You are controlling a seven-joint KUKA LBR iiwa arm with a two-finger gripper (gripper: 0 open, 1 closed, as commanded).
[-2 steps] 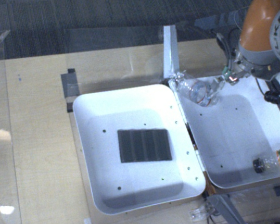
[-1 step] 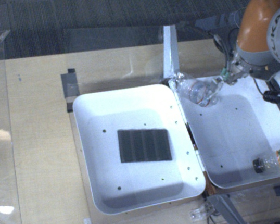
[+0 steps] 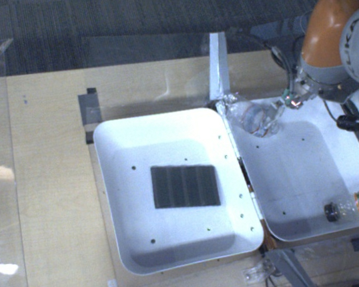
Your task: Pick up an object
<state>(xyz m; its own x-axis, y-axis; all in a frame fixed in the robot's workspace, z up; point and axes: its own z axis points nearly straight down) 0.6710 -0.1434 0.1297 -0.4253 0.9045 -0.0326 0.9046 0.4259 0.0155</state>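
One bottle (image 3: 356, 207) on its side, cap pointing left

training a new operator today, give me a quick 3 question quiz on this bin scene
1. True or false: the dark ribbed pad lies in the left bin.
2. Which corner of the right bin holds the bottle? A) far left B) near right C) far right
3. Fill in: the clear crumpled plastic thing lies at the right bin's far ____ corner.

Key: 1 true; 2 B; 3 left. The gripper sits beside the plastic thing, at the bin's far edge.
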